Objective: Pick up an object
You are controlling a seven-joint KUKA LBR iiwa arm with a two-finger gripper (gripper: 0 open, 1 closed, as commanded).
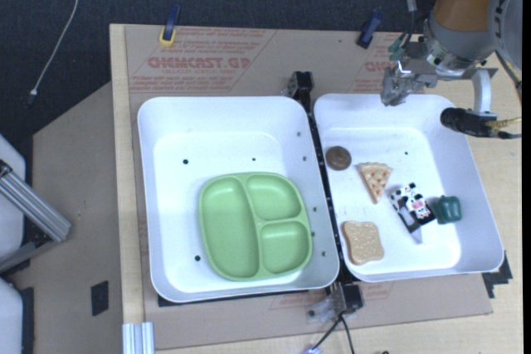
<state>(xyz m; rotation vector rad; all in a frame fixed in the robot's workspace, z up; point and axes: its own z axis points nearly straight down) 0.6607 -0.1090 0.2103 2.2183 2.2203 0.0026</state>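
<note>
1. Toast slice [362, 241], lower right of frame, lay flat in the right bin [473, 178].
2. Cow toy [411, 204], pizza wedge [375, 179], brown disc [338, 157]: mid-right; spaced for a clean vertical descent.
3. Hand [397, 89], upper right, above the bin's far rim; grip state could not be told.

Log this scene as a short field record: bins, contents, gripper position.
left bin: holds a green divided plate
right bin: holds a brown disc, a pizza slice toy, a toast toy, a cow toy, a dark green block
disc position: by the bin's left wall, above the pizza slice
cow and block: side by side, near the right wall
gripper: above the right bin's far edge, apart from all the toys
held object: none seen
</note>
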